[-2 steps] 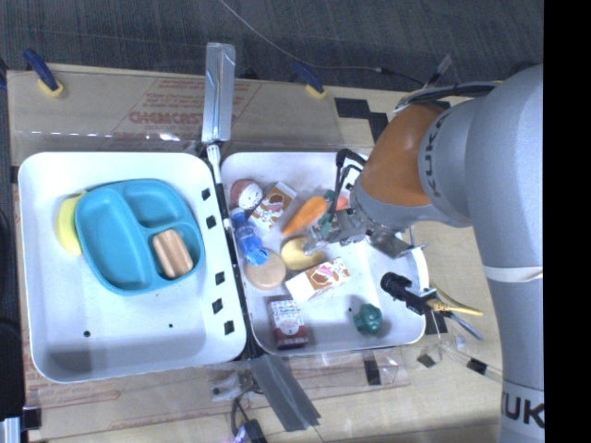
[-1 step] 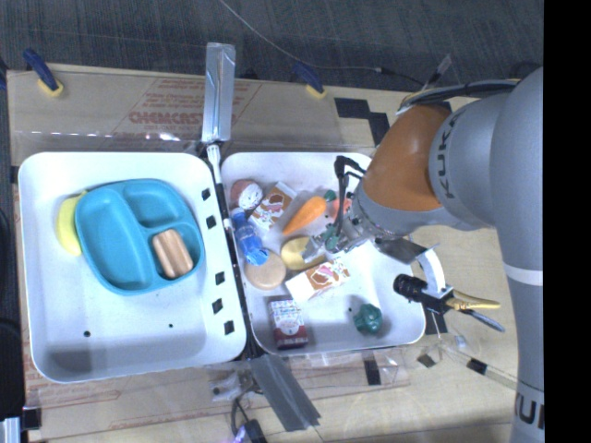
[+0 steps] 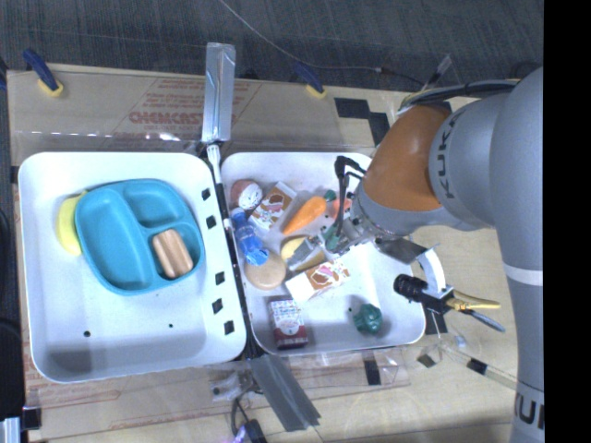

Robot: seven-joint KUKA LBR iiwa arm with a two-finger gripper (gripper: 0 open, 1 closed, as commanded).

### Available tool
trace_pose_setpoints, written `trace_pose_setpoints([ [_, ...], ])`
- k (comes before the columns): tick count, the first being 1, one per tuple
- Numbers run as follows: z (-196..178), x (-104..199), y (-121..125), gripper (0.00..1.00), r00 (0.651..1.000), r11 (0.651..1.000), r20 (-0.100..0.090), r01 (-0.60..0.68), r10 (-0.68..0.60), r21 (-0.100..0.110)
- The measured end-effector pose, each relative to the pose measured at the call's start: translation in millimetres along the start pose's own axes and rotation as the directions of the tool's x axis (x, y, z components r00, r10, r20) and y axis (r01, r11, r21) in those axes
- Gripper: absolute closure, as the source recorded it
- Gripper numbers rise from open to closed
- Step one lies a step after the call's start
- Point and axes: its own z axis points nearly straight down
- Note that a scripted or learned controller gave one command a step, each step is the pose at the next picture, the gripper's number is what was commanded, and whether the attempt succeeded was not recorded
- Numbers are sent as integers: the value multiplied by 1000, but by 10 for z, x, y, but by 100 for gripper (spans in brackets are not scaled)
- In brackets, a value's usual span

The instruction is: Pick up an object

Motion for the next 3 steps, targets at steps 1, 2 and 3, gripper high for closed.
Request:
trace_pose_setpoints([
  [1, 358, -432, 429, 0, 1000, 1000, 3, -16, 16, -2],
  [2, 139, -161, 880, 0, 993, 993, 2, 118, -118, -1],
  [3, 189, -171, 1087, 0, 970, 970, 7, 243, -244, 28],
])
